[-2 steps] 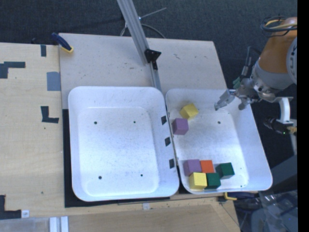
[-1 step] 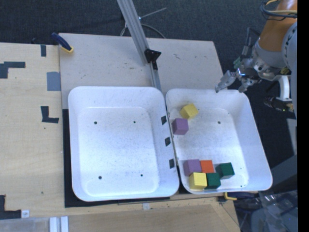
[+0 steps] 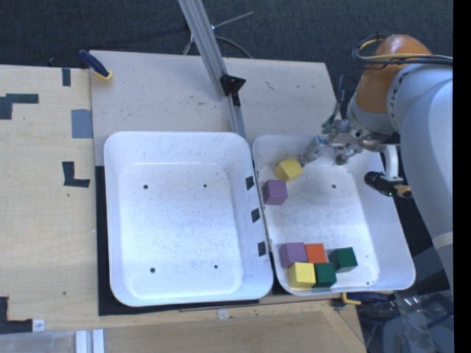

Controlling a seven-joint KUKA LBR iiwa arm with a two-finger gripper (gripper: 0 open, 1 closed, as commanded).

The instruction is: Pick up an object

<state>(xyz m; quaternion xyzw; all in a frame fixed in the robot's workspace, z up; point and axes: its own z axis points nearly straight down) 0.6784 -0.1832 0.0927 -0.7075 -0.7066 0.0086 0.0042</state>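
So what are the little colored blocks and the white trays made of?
The blocks, like the yellow one and the purple one, look like painted wood or foam: flat color, dull, no shine, though the picture cannot settle which. The right tray and the left tray look like thin molded plastic: smooth, white, rounded corners, faintly speckled.

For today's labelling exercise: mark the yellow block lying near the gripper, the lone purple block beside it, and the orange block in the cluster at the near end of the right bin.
yellow block (image 3: 288,169), camera view, middle of its top face.
lone purple block (image 3: 275,192), camera view, centre of its top face.
orange block (image 3: 316,253), camera view, centre of its top face.
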